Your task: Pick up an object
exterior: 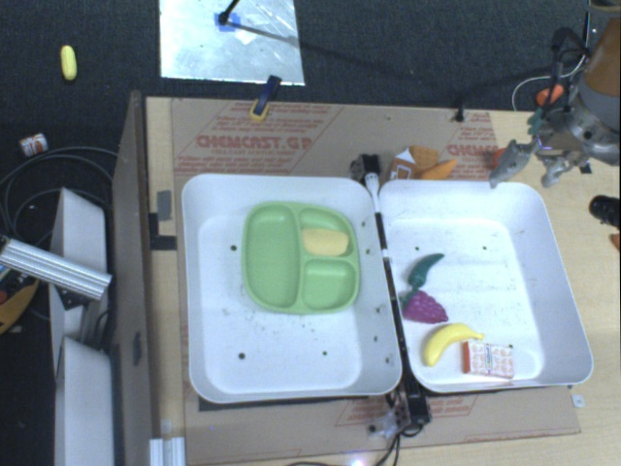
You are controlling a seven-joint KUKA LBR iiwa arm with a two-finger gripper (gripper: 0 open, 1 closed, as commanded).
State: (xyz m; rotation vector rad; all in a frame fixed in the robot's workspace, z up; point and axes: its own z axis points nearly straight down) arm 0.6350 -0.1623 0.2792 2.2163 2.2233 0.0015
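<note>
Gripper (532,160) parked above right bin's (553,246) far-right corner, fingers look spread, nothing between them. Guessing it's hanging back so camera gets clear look at bin.

Pickable stuff clustered front-centre of right bin: banana (448,342) long axis running low-left to up-right, purple grapes (424,307) just behind, green pepper (424,269) slanting up-right, small snack packet (488,359) lying flat beside banana.

Left bin (218,357) has green divided plate (299,258), yellow piece (325,242) in top-right compartment.

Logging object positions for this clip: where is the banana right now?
The banana lies in the right bin, near its front edge, just below the purple grapes and left of the small red-and-white packet.
</note>
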